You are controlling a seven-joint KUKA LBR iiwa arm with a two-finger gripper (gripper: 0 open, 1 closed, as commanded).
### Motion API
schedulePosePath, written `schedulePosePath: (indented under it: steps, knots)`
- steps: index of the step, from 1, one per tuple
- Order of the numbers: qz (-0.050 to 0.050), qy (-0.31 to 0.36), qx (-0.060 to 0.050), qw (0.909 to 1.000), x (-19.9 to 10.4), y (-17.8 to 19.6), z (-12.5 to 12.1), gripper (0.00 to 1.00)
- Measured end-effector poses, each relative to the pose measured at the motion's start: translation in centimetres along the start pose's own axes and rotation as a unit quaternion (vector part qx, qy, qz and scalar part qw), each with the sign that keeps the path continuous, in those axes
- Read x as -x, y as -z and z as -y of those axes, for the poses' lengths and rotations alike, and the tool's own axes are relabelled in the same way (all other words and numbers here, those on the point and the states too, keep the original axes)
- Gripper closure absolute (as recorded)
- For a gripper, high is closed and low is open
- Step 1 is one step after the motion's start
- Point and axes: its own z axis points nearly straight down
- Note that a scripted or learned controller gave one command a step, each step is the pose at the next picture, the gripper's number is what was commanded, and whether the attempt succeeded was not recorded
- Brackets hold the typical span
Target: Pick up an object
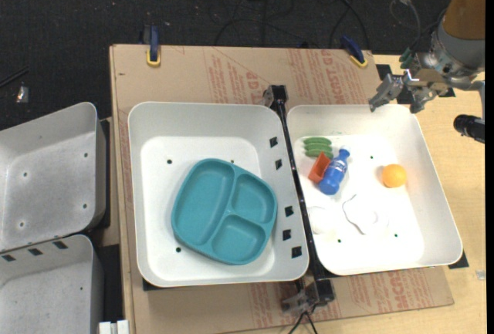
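Camera view puts your tool [395, 91] above the far rim of the right bin [432, 170], fingers spread with nothing between them. Your likeliest pick, the orange ball [394, 175], lies in that bin straight toward the near side from the tool, well apart from it, with bare floor around it. Off to the tool's left lie a blue bottle [333, 173], its long axis running slantwise, touching an orange-red block [319, 167], with a green piece [316, 145] just beyond. The teal divided plate [224, 210] sits in the left bin [147, 170]. Nothing blocks the drop, I judge.
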Motion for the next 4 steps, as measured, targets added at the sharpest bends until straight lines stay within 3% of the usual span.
schedulePosePath:
  steps: [2,3,4]
  knots:
    - [-0.001,-0.001,-0.003,1.0,0.6,-9.8,1.1,0.0]
    - [0.0,0.001,-0.001,1.0,0.4,-14.3,0.5,0.0]
    - [0.0,0.002,0.001,1.0,0.4,-13.0,0.4,1.0]
